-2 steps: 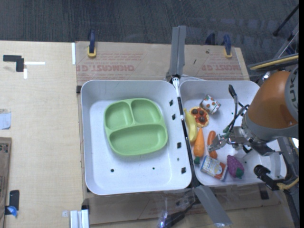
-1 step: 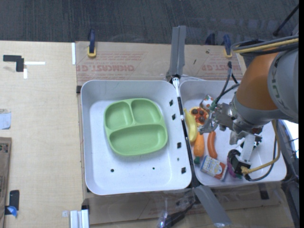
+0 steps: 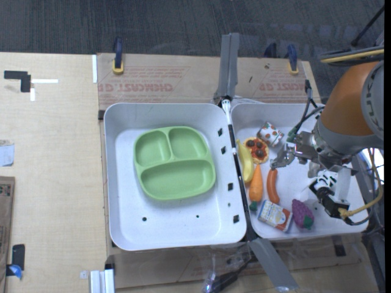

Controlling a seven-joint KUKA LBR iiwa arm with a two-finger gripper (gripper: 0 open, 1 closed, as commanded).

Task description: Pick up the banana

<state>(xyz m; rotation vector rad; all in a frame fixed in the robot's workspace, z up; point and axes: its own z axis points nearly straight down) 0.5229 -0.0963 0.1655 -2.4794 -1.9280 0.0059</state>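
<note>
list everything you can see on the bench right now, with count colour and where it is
banana: 1, yellow, right bin, along its left wall
pizza slice toy: 1, orange with dark toppings, right bin, beside the banana's upper end
carrot: 1, orange, right bin, below the banana
sausage: 1, red, right bin, right of the carrot
small carton: 1, white and orange, right bin, front edge
purple fruit toy: 1, purple, right bin, front right
divided plate: 1, green, left bin
bins: 2, white, side by side
clamps: 2, blue and yellow, back board edge
arm: 1, grey and orange, from the right
gripper: 1, metal, over the right bin
</note>
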